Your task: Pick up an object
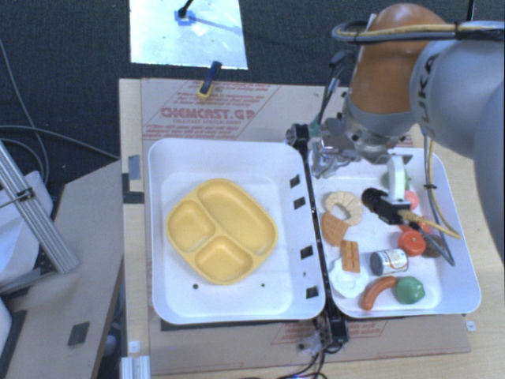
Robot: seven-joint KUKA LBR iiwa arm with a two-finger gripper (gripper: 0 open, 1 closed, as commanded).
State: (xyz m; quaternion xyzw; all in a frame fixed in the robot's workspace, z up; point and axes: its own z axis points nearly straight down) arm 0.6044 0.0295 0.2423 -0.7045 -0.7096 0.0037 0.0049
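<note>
The gripper [327, 163] was poised over the right bin [465, 287], where the toy food was heaped (handy targets). Its grasp state could not be told.

The arm [458, 85] is a thick, rounded grey casing bearing dark lettering on its side. Next to it sits a bulbous orange band [390, 61], glossy on top. Black and yellowish cables loop over that band. Below, the end effector [331, 158] is a cluster of silvery metal parts and black fittings.
</note>
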